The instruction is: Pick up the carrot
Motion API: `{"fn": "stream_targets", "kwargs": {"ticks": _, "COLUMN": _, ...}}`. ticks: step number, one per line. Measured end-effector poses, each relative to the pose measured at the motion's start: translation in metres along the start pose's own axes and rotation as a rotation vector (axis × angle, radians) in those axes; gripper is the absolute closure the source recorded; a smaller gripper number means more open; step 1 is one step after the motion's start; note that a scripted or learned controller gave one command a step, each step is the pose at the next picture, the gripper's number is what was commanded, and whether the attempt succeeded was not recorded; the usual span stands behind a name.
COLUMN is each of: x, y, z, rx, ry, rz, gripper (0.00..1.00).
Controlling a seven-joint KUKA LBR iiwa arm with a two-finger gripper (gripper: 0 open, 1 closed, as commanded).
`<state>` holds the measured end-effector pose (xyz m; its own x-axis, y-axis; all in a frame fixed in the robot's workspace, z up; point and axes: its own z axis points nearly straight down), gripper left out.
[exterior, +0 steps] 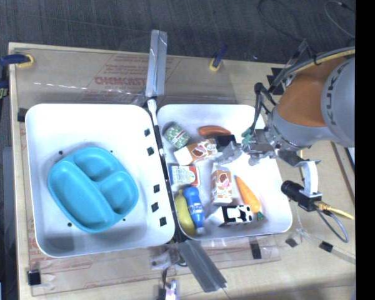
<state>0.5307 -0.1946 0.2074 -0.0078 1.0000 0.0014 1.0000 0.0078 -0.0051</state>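
Note:
The carrot point(248, 194), orange with a small green tip at its lower end, lies slanted in the right bin point(272, 186) near its right wall. It rests between a brown-and-white packet point(222, 186) and the bin wall, just above a black-and-white cow-print carton point(236, 214). My gripper point(237, 147) hangs over the upper middle of this bin, above and slightly left of the carrot and apart from it. It is close to a reddish sausage point(214, 130) and a brown carton point(203, 149). I see nothing between its fingers.
The right bin also holds a green can point(175, 134), a red-and-white box point(184, 175), a blue bottle point(194, 209) and a yellow banana point(183, 213). The left bin point(37, 130) holds a blue divided plate point(92, 187). A black cable fitting point(300, 194) sticks out beyond the right rim.

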Motion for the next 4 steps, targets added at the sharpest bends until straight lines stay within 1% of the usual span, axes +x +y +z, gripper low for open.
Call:
{"fn": "stream_targets", "kwargs": {"ticks": 1, "x": -0.016, "y": -0.049, "z": 0.001, "rx": -0.002, "ry": -0.001, "rz": -0.002, "gripper": 0.0}}
{"fn": "stream_targets", "kwargs": {"ticks": 2, "x": -0.015, "y": -0.053, "z": 0.02, "rx": -0.003, "ry": -0.001, "rz": -0.029, "gripper": 0.0}}
{"fn": "stream_targets", "kwargs": {"ticks": 3, "x": -0.014, "y": -0.054, "z": 0.029, "rx": -0.001, "ry": 0.001, "rz": -0.071, "gripper": 0.0}}
{"fn": "stream_targets", "kwargs": {"ticks": 4, "x": -0.015, "y": -0.054, "z": 0.029, "rx": -0.003, "ry": 0.0, "rz": -0.068, "gripper": 0.0}}
